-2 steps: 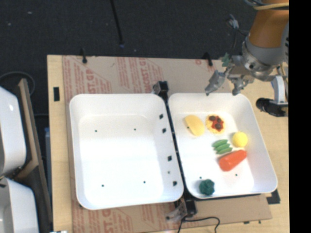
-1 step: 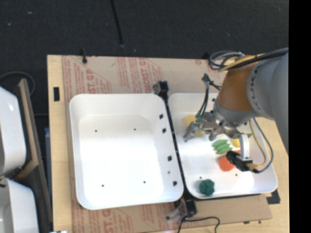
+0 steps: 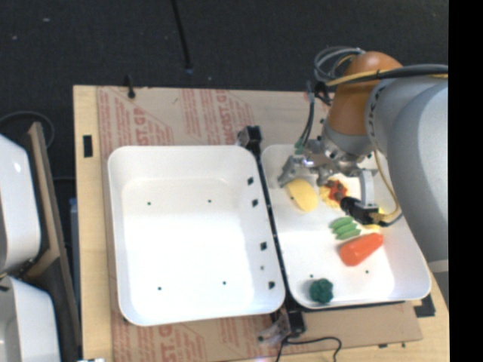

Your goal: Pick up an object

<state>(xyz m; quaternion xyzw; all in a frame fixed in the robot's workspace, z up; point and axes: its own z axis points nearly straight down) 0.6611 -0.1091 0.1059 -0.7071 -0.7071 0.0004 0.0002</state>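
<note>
reaching in from the right of the frame, the grey arm (image 3: pixel 411 149) with its orange band (image 3: pixel 361 89) is hanging over the upper part of the right bin (image 3: pixel 407 281). the tool (image 3: pixel 313 173) is sitting at the centre right of the frame, just above a yellow lemon-shaped object (image 3: pixel 303 195); whether its fingers are open or closed, i cannot tell, and nothing is visibly lying between them. the yellow object is lying in the upper left part of the right bin, close to the divide between the two bins. just to its right a small red and yellow item (image 3: pixel 332 193) is lying partly under the tool's metal parts. lower and to the right, a green pod-like piece (image 3: pixel 344 227) is resting beside an orange carrot-shaped object (image 3: pixel 361 248), the two nearly touching. a dark green round object (image 3: pixel 321 290) is sitting near the bin's lower edge, apart from the rest. the left bin (image 3: pixel 121 202) is taking up the centre of the frame, both bins resting on a cardboard sheet (image 3: pixel 166 119) over the table.
</note>
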